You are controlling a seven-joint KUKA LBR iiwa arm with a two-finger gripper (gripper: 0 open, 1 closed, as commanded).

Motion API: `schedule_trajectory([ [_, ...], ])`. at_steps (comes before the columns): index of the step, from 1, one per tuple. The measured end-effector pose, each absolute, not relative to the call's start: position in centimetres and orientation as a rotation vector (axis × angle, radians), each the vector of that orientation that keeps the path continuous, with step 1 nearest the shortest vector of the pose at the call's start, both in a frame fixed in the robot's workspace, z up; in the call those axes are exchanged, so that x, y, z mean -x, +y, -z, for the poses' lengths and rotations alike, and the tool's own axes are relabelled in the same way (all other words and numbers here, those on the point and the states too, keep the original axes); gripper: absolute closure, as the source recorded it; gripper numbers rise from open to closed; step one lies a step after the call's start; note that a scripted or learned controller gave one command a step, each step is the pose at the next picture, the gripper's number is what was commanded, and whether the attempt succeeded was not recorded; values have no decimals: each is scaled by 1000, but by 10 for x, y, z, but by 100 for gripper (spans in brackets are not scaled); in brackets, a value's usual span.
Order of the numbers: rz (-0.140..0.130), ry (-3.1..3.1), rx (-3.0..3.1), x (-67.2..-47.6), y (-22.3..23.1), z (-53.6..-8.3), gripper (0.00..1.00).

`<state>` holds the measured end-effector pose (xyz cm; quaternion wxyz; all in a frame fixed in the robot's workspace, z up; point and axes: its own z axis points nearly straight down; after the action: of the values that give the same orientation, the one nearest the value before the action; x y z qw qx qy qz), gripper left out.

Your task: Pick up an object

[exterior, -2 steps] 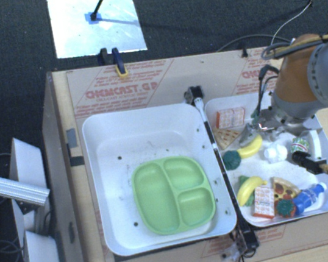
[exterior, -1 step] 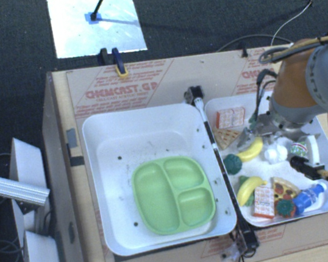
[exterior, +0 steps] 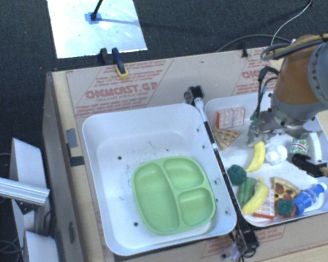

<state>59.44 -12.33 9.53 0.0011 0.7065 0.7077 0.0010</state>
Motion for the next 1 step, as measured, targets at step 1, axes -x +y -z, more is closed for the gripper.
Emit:
schedule_trajectory([
  [1, -7, 2224, -2213, -594, -68, -186, 100],
])
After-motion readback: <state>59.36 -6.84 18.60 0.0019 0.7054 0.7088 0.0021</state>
